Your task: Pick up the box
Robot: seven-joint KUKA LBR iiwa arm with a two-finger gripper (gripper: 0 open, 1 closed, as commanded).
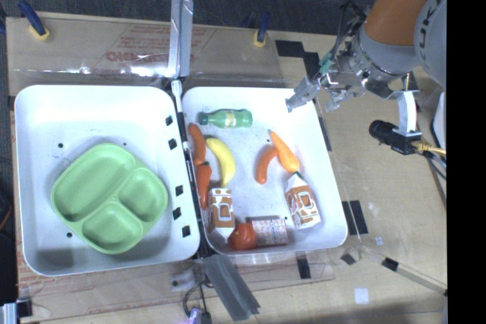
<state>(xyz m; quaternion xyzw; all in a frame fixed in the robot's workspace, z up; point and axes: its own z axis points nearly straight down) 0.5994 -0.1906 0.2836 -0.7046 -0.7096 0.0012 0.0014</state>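
Two small orange-and-white carton boxes stand in the right bin (319,125): one (222,209) near the bin's left wall, the other (304,207) near its right wall. A flat brownish pack (268,230) lies between them at the front edge, beside a red tomato (241,237). My gripper (296,100) hangs over the bin's back right corner, well apart from the boxes, with nothing seen in it.
The right bin also holds a green bottle (225,118), a banana (222,158), carrots (200,163) and two orange peppers (275,155). A green divided plate (108,197) lies in the left bin (45,110). A metal divider (181,34) rises between the bins.
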